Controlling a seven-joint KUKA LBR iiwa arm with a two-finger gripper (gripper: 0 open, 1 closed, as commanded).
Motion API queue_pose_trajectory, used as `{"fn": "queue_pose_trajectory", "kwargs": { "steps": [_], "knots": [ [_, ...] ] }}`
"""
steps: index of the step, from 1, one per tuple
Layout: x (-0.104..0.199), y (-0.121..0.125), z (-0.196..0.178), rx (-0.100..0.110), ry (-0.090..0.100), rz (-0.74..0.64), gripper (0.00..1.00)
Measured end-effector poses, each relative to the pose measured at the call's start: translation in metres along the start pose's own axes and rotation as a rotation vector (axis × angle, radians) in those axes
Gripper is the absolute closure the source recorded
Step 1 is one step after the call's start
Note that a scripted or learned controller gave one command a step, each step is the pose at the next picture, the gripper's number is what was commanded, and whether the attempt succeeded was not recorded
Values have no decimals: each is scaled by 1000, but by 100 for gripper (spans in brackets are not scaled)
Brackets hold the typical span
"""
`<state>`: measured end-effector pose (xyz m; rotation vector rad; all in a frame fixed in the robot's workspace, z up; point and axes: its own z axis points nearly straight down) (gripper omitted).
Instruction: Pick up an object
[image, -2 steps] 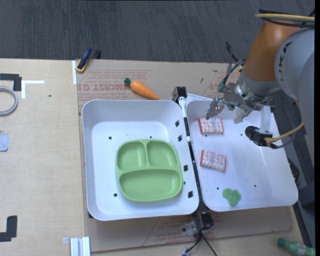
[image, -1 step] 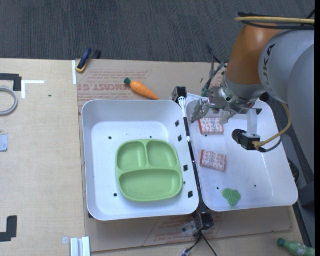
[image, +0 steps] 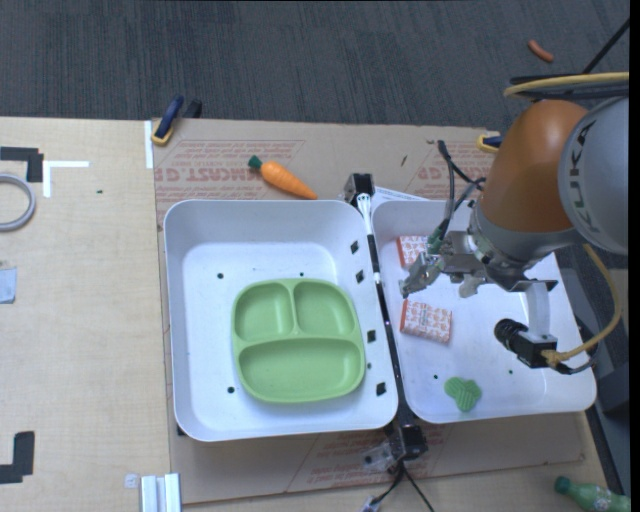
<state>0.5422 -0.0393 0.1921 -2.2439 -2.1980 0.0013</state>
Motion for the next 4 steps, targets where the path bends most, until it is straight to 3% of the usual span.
{"fn": "queue_pose_trajectory", "kwargs": {
  "steps": [1,2,3,4],
  "knots": [
    [22,-29,0,-1,0,-337,0],
    [16,58,0,-2,-1,-512,0],
    [-19,92,-1,-4,-2,-774,0],
    [34,86,0,-2,-1,-861,0]
  ]
}}
